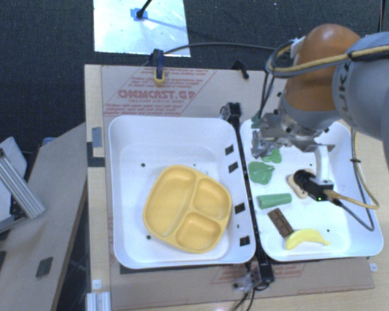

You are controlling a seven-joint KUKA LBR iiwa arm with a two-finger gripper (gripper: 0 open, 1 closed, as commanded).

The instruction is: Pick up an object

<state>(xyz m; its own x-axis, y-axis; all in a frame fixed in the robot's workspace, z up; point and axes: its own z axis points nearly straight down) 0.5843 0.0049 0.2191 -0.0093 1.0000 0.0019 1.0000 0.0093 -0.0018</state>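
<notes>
In the right bin (360, 229) my gripper (264, 145) hangs low over the far left corner, under the orange wrist. A small green piece (273, 155) pokes out just beneath it; whether it is gripped is hidden. Right in front of that lies a green leafy piece (260, 172). Closer to the front edge are a green block (274, 200), a brown bar (280, 221) and a yellow banana (306, 239).
The left bin (126, 173) holds a yellow divided plate (187, 207). A black divider (243, 186) runs between the two bins. The grey arm reaches in over the right bin's far right side.
</notes>
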